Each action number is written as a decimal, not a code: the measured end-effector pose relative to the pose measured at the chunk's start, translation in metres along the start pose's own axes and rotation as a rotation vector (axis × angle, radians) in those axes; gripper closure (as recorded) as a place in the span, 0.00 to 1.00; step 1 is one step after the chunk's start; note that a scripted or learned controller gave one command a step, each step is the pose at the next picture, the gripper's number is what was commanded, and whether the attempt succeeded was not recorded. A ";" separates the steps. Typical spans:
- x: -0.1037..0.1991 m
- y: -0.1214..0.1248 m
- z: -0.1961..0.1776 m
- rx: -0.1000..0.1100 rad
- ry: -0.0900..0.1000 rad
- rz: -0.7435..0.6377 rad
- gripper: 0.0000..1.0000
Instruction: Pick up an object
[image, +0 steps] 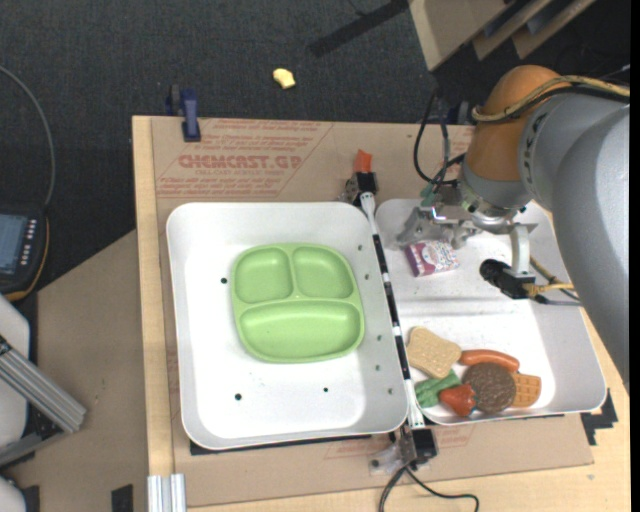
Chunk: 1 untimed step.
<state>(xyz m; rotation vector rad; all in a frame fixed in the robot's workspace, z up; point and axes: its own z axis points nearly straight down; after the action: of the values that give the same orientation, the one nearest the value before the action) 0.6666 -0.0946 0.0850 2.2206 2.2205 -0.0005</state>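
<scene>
Left bin (200, 300): holds a green divided plate (297, 302), three compartments, lying flat near the bin's middle. Nothing on the plate.

Right bin (570, 370): toy food clustered in the near left corner — a tan cracker (432, 350), a green piece (434, 388), a red piece (458, 399), a brown round patty (491, 385), a sausage (490, 359) and a waffle-like piece (527, 390), touching or overlapping. At the far end, a small pink-and-white packet (433, 258) lies apart from the cluster.

Gripper (437, 228) sits low over the far left part of the right bin, just above or at the packet's far edge. Whether the jaws are open or closed: cannot tell; contact with the packet not resolvable.

Judgement: packet is the likely target. Risks: the packet is flat and thin, so the jaws could close above it and come up empty; it lies near the bin wall, so an off-centre descent could push it against the wall.
</scene>
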 end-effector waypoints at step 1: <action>0.003 0.000 0.000 0.001 0.000 -0.001 0.00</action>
<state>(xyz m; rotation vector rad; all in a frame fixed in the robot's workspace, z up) 0.6666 -0.0918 0.0850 2.2205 2.2215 -0.0007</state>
